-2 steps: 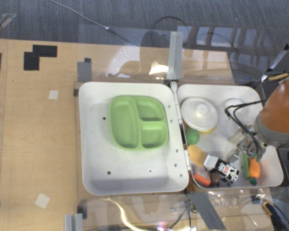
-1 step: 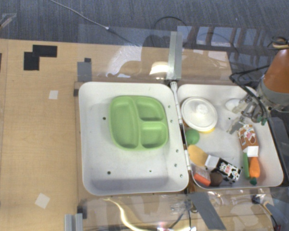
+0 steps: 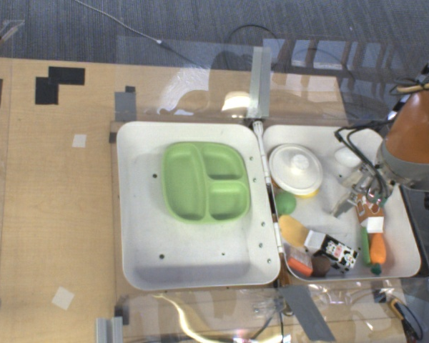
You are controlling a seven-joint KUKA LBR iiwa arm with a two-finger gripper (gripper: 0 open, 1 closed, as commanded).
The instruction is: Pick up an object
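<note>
A: Since the near edge comes first, what is listed along the front of the right bin (image 3: 413, 259)?

B: Item one, near-left corner: an orange piece (image 3: 300, 265) against the rim. Item two, just beside it: a small black-and-white box (image 3: 337, 251). Item three, near-right: a carrot (image 3: 377, 249), orange with a white band, lying along the right wall. Item four, a yellow piece (image 3: 293, 229) by the left wall, with a green ball (image 3: 286, 204) beyond it.

A: And farther back?

B: A white lidded bowl (image 3: 296, 168) with a yellow rim, far-left corner. A small white cup (image 3: 346, 156), far right. The left bin (image 3: 136, 263) bears one green divided plate (image 3: 204, 181), about central.

A: The gripper?

B: The gripper (image 3: 359, 194) is low over the right bin's right side, just beyond the carrot's far end. Its fingers look part open, though metal and cable clutter there make this uncertain. Nothing sits between them that I can make out.

A: Step in hand?

B: By my judgement, the approach: nothing is lifted yet. The carrot is the nearest candidate. The next move calls for centring over it, descending, and closing across its narrow width, clear of the wall.
</note>
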